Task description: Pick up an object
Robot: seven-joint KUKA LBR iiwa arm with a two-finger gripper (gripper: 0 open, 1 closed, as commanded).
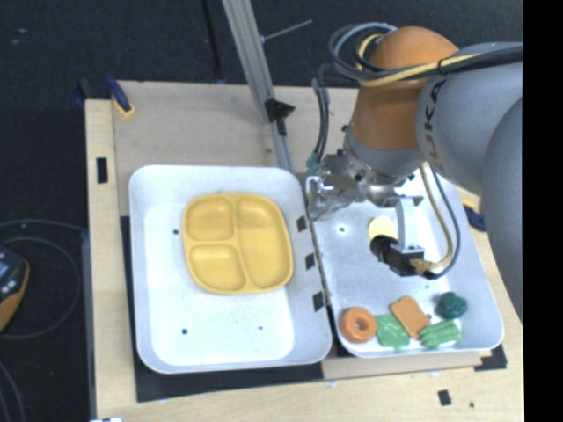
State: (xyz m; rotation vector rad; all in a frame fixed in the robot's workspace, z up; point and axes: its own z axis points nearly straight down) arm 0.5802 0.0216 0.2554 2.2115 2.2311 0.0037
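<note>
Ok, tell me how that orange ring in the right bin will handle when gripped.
The orange ring lies flat, so it probably won't roll. It looks like small toy food, likely light. A green piece crowds its side, which may hinder gripping.

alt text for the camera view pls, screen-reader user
A grey and orange arm reaches from the right over the right bin, its gripper near the bin's upper left corner. Small toy foods, including an orange ring, cluster along that bin's near edge; the left bin holds a yellow divided plate.
</note>
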